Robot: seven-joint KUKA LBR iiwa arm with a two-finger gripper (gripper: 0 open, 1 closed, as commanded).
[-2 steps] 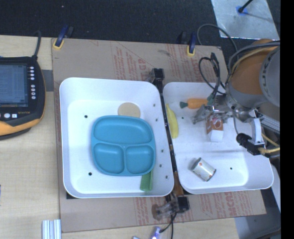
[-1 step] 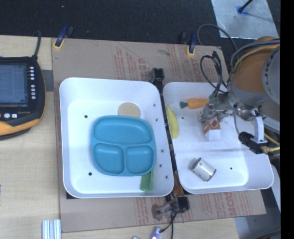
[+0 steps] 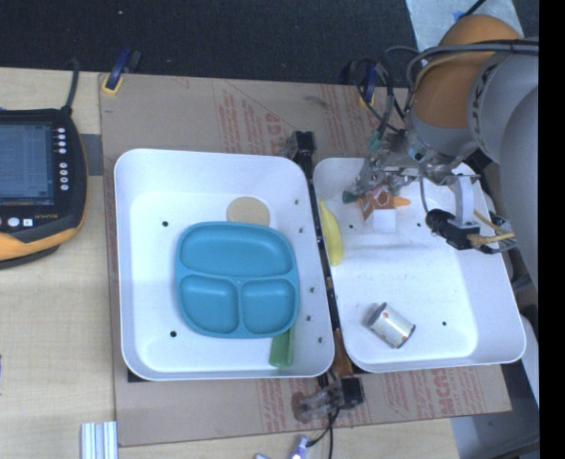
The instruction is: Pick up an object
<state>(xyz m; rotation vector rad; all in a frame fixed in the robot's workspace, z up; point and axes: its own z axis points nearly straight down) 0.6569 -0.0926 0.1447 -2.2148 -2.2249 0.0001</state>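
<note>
The gripper (image 3: 382, 191) hangs low over the far edge of the right bin (image 3: 492, 342); whether its claw is spread or pinching cannot be told. A small orange and white object (image 3: 385, 210) sits right under it. A metal can (image 3: 390, 324) lies near the bin's near edge, a yellow piece (image 3: 332, 235) along its left wall. A blue tray (image 3: 236, 278) fills the left bin (image 3: 139, 256).

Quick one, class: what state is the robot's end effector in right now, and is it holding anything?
End effector: down at the far end of the right bin, over a small white and orange object; open, closed or holding cannot be told.
</note>
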